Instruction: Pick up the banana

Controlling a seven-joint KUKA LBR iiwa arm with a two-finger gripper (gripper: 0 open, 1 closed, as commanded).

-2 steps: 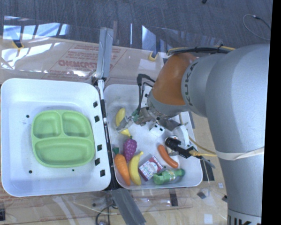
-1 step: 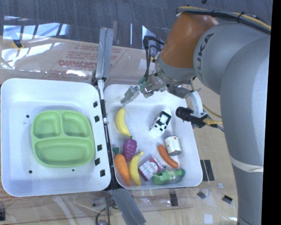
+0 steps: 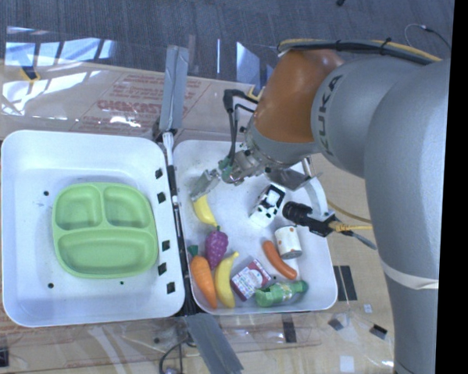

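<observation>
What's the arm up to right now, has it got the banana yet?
Not yet, as far as the view shows. The gripper hangs low over the upper left of the right bin, just above one banana. A second banana lies near the front beside the carrot and grapes. The green plate sits in the left bin.

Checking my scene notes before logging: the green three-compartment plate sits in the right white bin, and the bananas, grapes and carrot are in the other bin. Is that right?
Not quite. The camera view shows the green three-compartment plate in the left white bin. The yellow bananas, purple grapes and orange carrot are in the other bin, the right one, as you said.
</observation>
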